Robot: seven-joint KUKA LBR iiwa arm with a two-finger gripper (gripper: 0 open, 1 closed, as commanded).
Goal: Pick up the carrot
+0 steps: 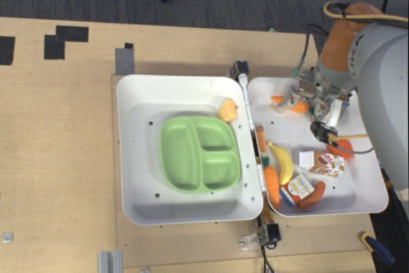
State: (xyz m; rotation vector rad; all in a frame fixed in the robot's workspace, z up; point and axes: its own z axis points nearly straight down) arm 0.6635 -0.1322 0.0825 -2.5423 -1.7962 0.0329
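Take the banana (283, 163) in the right bin (364, 201) as your landmark: the carrot (272, 185) lies just below and left of it against the bin's left wall, while the hand (307, 99) hovers well above it near the far wall, its grip impossible to tell.
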